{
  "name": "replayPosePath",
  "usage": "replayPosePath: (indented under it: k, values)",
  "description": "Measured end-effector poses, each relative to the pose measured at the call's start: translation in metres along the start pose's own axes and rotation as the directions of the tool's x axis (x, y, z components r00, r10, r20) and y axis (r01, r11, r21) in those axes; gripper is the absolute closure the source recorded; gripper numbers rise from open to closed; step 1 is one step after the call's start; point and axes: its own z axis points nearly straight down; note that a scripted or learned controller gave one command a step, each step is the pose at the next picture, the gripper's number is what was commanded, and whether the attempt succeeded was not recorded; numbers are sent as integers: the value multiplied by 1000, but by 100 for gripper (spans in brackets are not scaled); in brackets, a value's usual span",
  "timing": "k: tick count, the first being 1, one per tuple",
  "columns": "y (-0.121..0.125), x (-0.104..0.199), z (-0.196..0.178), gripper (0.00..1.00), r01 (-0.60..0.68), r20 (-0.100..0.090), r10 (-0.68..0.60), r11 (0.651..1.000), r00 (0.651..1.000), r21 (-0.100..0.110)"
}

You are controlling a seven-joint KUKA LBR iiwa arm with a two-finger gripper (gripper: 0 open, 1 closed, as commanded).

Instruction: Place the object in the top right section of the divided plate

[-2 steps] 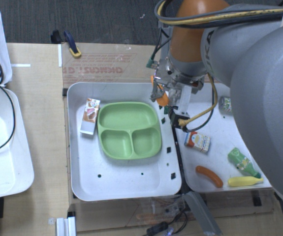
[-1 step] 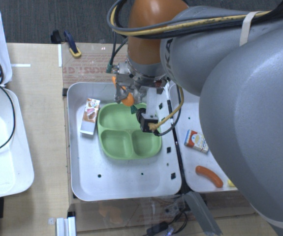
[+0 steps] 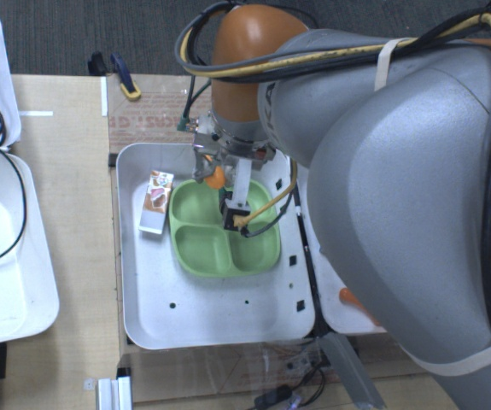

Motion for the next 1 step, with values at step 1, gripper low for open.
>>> replayPosePath:
  k: [1]
  values:
    - [-71,-18,-4,100,146,-1,-146,989,989,-1]
